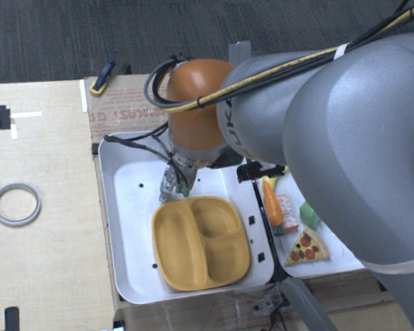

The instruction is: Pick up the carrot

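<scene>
pizza slice: a toy pizza slice (307, 247) lies at the near end of the right bin (343, 261), just beside the dividing wall between the bins.
green piece: a small green thing (309, 214) sits just beyond the pizza slice, partly under the arm; what it is cannot be told.
divided plate: a tan plate (200, 243) with three compartments rests in the near half of the left bin (122, 225), nothing lying in it.
carrot: the orange carrot (271, 200) lies in the right bin, lengthwise along the dividing wall, close against it, its green top pointing to the far end; a pale pinkish packet (288, 213) lies touching its right side.
hand: the hand (173, 184) hangs over the left bin just beyond the plate's far rim, well apart from the carrot; its tip is small and dim, so how far open it is cannot be told, and nothing can be seen in it.
arm: the grey arm (333, 130) with its orange band (194, 105) covers most of the right bin.
surface: a roll of tape (15, 204) lies on the pale surface (52, 280) left of the bins.
</scene>
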`<act>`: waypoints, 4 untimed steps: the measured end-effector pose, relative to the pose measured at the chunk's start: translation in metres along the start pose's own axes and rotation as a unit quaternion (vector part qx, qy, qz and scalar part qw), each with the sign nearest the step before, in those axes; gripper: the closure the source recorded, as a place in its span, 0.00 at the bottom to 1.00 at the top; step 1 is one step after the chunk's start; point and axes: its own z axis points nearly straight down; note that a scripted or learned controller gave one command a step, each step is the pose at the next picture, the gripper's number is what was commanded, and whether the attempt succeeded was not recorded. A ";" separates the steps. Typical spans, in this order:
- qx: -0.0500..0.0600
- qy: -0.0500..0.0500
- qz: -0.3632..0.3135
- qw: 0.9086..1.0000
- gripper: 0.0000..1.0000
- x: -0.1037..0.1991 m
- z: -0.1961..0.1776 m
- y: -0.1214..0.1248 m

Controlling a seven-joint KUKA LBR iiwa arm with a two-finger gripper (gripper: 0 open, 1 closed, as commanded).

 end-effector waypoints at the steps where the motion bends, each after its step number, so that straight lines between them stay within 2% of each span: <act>1: 0.000 -0.001 -0.070 0.998 1.00 -0.018 -0.184 -0.028; 2: -0.001 -0.002 -0.050 0.999 1.00 -0.010 -0.001 -0.016; 3: 0.001 -0.001 0.033 0.999 1.00 -0.012 -0.135 -0.095; 4: 0.001 0.001 -0.006 1.000 1.00 0.015 -0.024 -0.020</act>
